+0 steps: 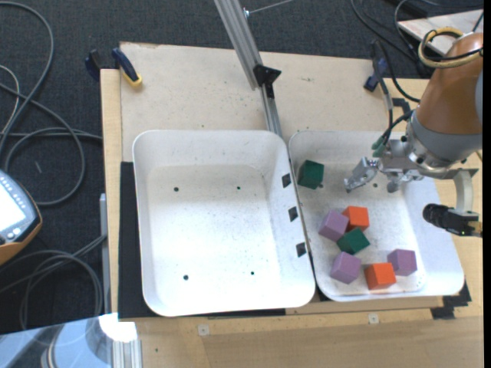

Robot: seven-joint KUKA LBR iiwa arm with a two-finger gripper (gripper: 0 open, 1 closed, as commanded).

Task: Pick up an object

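While the gripper (360, 178) hangs over the right bin (445, 271), its metal fingers slightly spread and holding nothing, a green cube (311, 174) sits just left of it near the bin's inner wall. Below the gripper cluster matte blocks: three purple (334, 225), two orange (357, 218), one green (354, 241). The left bin (153, 175), smooth white plastic, offers open floor.
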